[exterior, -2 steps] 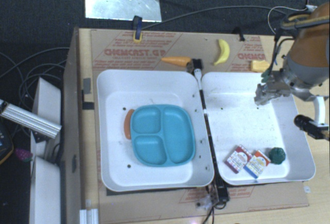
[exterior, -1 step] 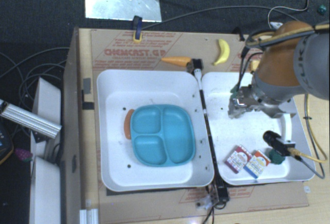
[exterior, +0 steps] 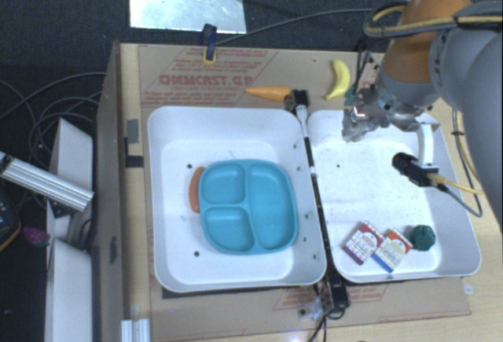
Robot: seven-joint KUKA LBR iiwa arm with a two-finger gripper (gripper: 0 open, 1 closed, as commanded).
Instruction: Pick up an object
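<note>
Brown cardboard-covered surface (exterior: 236,73), two shallow white bins. Gripper (exterior: 357,126) hovers over right bin's (exterior: 464,254) far-left corner; finger state unclear, nothing visibly held. Likely targets, two small red and blue packets (exterior: 376,244) and dark green lump (exterior: 423,236), lie at near edge, well apart from gripper. Blue divided plastic tray (exterior: 247,204) fills left bin (exterior: 169,175).

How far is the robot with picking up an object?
Nothing looks picked up yet. The hand is low over the right bin's far corner, with no object seen in it. The two small boxes and the green ball lie near the front edge, still to grasp.
</note>
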